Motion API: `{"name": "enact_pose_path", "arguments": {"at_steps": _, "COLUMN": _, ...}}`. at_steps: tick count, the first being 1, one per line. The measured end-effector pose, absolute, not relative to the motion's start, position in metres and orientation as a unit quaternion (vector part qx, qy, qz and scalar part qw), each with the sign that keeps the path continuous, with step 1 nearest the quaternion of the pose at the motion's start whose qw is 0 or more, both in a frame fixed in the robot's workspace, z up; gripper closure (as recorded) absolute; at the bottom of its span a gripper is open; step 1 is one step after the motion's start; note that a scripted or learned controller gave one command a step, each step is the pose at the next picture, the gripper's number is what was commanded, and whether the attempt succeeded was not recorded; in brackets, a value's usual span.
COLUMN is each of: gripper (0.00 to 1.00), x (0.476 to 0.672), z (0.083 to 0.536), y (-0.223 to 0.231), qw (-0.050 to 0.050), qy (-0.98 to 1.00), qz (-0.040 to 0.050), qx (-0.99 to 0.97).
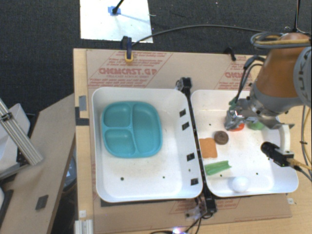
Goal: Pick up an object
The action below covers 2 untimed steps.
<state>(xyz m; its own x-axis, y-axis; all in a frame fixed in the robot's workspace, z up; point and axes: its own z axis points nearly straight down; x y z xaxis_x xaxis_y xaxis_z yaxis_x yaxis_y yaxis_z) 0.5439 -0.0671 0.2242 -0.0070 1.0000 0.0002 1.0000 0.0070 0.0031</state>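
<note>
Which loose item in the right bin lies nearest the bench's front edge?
The white ball; the green strip, orange slab and brown disc all sit farther back.

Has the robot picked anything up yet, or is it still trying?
Nothing looks picked up yet. The brown disc, orange slab, green strip and white ball all lie on the right bin's floor. The tool is low over a small red thing near the bin's back. Grabbing and lifting remain.
</note>
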Motion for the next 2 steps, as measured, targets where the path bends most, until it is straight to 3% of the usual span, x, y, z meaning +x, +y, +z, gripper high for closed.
{"name": "enact_pose_path", "arguments": {"at_steps": 2, "gripper": 1.0, "x": 0.559, "z": 0.242, "y": 0.044, "qw": 0.0, "qy": 0.711, "qz": 0.0018, "qx": 0.703}}
